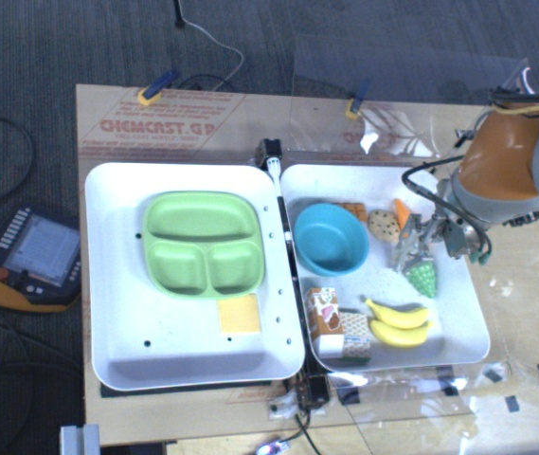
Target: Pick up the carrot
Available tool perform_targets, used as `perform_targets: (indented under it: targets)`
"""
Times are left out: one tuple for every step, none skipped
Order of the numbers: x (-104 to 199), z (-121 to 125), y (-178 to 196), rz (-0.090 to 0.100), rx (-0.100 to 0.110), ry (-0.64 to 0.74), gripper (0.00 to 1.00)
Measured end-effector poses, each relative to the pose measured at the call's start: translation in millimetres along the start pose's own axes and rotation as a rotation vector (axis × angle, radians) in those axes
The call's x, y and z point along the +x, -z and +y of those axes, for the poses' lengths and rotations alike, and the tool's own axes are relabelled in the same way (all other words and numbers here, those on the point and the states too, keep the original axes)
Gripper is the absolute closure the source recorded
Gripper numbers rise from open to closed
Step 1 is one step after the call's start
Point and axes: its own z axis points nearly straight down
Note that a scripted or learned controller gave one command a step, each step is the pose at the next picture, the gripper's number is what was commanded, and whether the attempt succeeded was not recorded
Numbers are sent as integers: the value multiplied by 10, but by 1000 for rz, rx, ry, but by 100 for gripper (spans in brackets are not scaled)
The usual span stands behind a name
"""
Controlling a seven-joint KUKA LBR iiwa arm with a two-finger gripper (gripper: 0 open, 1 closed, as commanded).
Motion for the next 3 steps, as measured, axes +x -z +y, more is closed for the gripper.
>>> perform_targets:
  targets:
    - [-242, -40, 1203, 8, 3, 237, 100]
    - [342, 53, -47, 13, 0, 413, 100]
    - [434, -66, 465, 14, 0, 163, 100]
